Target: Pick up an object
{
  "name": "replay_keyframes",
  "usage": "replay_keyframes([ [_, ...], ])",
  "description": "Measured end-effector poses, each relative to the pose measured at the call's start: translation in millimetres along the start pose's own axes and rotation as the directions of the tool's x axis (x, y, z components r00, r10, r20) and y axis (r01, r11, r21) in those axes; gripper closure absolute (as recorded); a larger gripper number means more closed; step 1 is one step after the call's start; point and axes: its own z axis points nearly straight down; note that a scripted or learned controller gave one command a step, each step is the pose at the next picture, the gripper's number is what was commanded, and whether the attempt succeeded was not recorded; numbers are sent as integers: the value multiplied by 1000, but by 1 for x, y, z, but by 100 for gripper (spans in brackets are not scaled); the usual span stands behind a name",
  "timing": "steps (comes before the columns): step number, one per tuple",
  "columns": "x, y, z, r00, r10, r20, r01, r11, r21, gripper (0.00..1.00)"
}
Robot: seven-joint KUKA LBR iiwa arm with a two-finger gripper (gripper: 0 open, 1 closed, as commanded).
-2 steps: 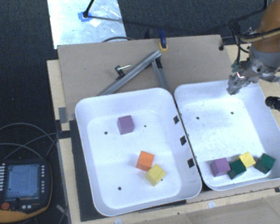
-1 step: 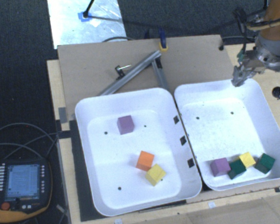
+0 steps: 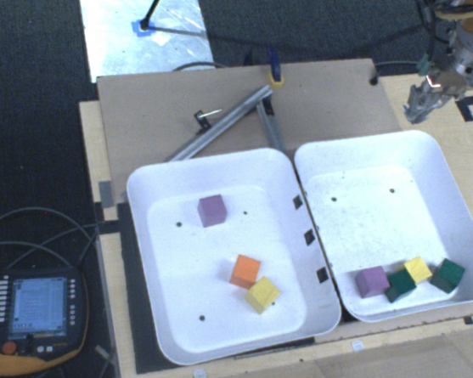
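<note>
Nearest the camera, the right bin (image 3: 456, 200) has four cubes jammed along its front wall: a purple cube (image 3: 371, 280), a dark green cube (image 3: 399, 284), a yellow cube (image 3: 417, 269) and another green cube (image 3: 447, 274), all touching or nearly so, and I'd bet a grab there clips a neighbour or the bin wall and slips. The left bin (image 3: 156, 262) looks safer, though its orange cube (image 3: 245, 270) and yellow block (image 3: 262, 294) sit corner to corner, while the purple block (image 3: 212, 210) further back stands alone. The pincer (image 3: 424, 102) hangs over the counter (image 3: 328, 96) beyond the right bin, holding nothing I can see, and I can't tell how far open it is.
</note>
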Motion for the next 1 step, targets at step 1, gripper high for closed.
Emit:
replay_keyframes([
  [1, 55, 2, 13, 1000, -5, -5, 5, 1000, 9, 100],
])
